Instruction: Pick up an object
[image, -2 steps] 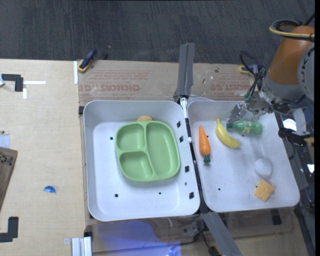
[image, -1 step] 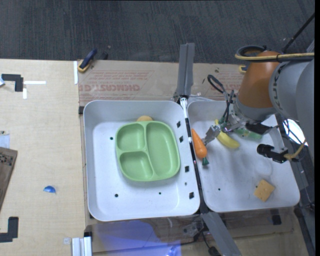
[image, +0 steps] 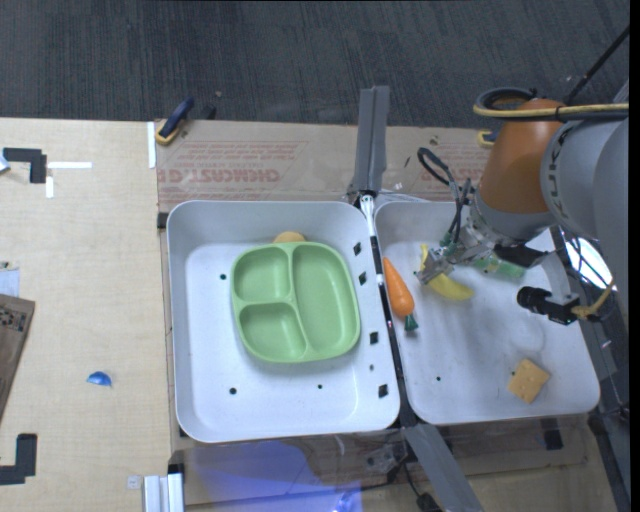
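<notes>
We note a light wood bench (image: 80, 300), two white bins. Gripper (image: 437, 268) low in right bin (image: 470, 390), over banana (image: 450, 288); finger state unclear to us. Carrot (image: 399, 291) beside; green tray (image: 296, 301) in left bin (image: 200, 400).

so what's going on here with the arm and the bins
The grey arm reaches into the right bin, with its hand low over a yellow banana-like toy. Whether the toy is actually gripped is hard to tell. An orange carrot lies by the divider and a tan block sits near the front corner. The left bin holds a green divided plate.
</notes>
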